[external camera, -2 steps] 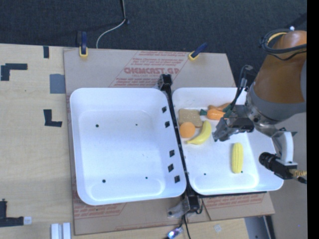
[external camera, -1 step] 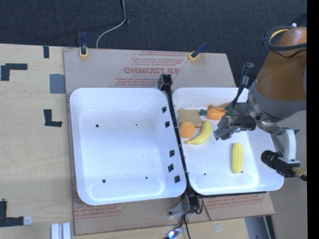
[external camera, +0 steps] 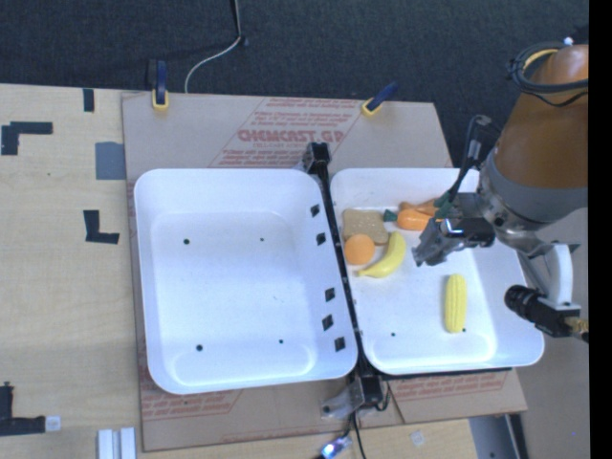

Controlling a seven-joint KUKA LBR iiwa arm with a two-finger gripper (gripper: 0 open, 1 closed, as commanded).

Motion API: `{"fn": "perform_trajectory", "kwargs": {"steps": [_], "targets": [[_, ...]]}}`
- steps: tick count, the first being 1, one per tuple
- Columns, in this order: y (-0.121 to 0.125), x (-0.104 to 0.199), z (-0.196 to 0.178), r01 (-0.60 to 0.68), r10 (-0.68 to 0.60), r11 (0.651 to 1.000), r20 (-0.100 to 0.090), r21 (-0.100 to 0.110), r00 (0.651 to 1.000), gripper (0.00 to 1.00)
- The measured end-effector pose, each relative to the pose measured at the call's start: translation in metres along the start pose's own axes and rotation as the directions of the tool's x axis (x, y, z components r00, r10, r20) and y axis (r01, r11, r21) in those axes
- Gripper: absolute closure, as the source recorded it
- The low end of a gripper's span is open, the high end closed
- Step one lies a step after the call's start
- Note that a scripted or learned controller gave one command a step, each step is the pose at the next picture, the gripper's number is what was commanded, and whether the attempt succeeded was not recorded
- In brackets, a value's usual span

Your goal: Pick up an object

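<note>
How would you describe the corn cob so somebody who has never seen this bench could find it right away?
Look at the right-hand white bin, the one under the arm. The corn cob lies alone on the bare floor near the bin's right front part, below the gripper. It is a short, straight yellow cob lying lengthwise, unlike the curved banana, which sits further left against the round orange.

In the right bin (external camera: 516, 352) lay a banana (external camera: 384, 258), an orange (external camera: 360, 250), a tan slice (external camera: 364, 223), a carrot (external camera: 412, 219) and a corn cob (external camera: 455, 303), all loose.
</note>
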State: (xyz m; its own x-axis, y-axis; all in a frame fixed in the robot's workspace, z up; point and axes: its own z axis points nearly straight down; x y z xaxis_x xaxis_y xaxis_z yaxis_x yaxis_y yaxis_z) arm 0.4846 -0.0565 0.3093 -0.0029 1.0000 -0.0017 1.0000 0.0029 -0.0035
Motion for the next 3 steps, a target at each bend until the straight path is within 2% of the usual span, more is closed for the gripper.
{"fn": "perform_trajectory", "kwargs": {"steps": [3], "targets": [[0.001, 0.001, -0.028, 0.002, -0.002, 1.0, 0.001, 0.004, 1.0, 1.0]]}}
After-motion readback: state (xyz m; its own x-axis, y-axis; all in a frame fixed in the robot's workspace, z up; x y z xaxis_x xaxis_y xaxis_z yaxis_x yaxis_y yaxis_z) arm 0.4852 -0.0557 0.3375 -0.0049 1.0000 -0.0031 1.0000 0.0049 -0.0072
